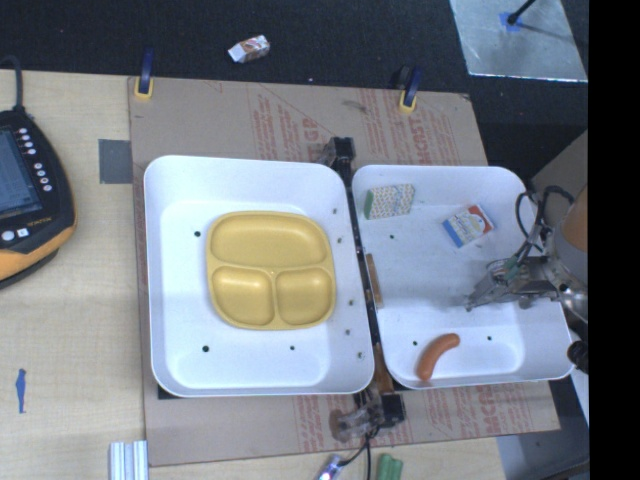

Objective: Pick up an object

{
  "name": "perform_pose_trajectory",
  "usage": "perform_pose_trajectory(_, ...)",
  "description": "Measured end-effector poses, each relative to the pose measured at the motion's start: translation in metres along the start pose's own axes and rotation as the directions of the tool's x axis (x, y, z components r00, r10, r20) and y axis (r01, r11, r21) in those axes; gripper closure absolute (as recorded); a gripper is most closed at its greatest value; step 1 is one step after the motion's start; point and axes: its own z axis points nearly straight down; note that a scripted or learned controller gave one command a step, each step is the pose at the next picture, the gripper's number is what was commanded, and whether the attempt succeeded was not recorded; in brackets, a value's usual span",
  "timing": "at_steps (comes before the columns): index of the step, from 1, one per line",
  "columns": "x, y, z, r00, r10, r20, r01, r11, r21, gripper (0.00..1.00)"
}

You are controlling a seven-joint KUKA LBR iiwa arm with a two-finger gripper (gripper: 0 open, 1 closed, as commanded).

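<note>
The gripper point(478, 298) is seen low at three o'clock in the right bin point(505, 183), its fingers spread with nothing between them. The sausage point(438, 354) lies toward seven o'clock of it; a centred, squarely aligned descent is advised.
</note>
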Motion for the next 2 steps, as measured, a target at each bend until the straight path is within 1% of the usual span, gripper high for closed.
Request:
perform_pose_trajectory(1, -0.008, 0.079, 0.041, 1.000, -0.008, 0.001, 0.008, 1.000, -0.021, 0.00)
perform_pose_trajectory(2, -0.026, 0.160, 0.042, 1.000, -0.003, 0.014, 0.003, 1.000, -0.030, 0.00)
